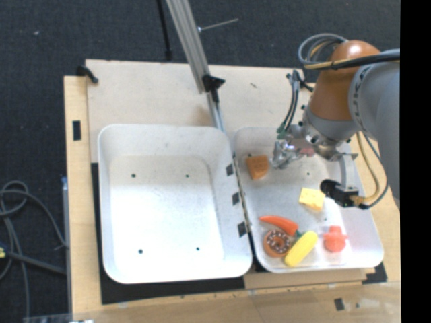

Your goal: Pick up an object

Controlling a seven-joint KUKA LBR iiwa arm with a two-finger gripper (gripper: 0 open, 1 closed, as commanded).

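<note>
Light is even and fairly bright, seemingly from overhead, though its source cannot be placed. The two white bins (168, 200) are the brightest areas, the left one nearly washed out on its floor, with little texture showing. Shadows are soft and short: a dim band lies under the bins' near rims and beside the arm (350, 93). The dark floor (40, 19) around the bench (141, 93) is grainy and holds little detail. The whole picture is slightly soft and low in resolution; the small things in the right bin have fuzzy edges. The orange band shows a mild sheen.
</note>
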